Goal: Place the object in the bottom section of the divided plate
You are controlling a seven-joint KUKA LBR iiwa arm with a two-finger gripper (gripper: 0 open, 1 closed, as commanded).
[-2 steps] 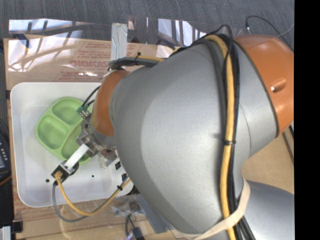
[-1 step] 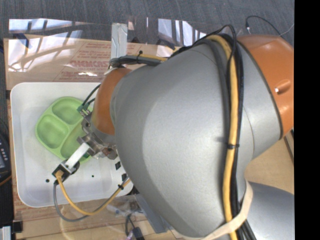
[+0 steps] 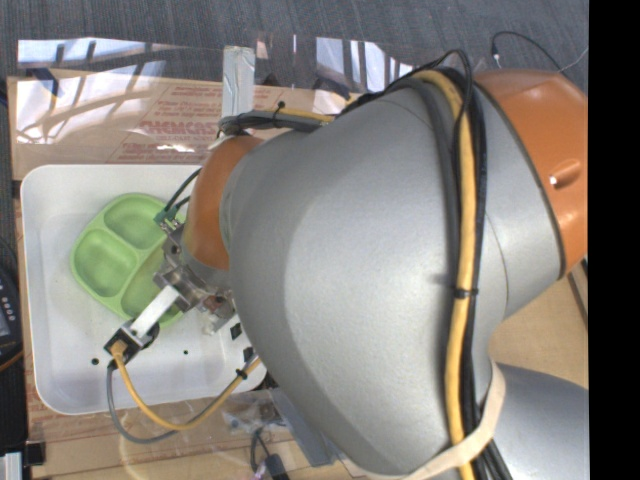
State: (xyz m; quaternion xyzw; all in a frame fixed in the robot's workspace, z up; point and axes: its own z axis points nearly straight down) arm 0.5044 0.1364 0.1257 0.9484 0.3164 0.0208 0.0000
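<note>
Divided plate [image 3: 112, 250]: light green with rounded sections, lying flat in the white bin at the left, its right edge hidden under the arm.
Object to place: cannot tell which it is; none can be made out on the plate or in the bin.
End effector [image 3: 195, 293]: low over the plate's right side; whether it is open or holding anything cannot be told.
White bin [image 3: 45, 298]: shallow, on the tabletop.
Arm [image 3: 400, 268]: grey with an orange band, crossing the right side.
Yellow cable [image 3: 160, 408]: loops below the wrist.
</note>
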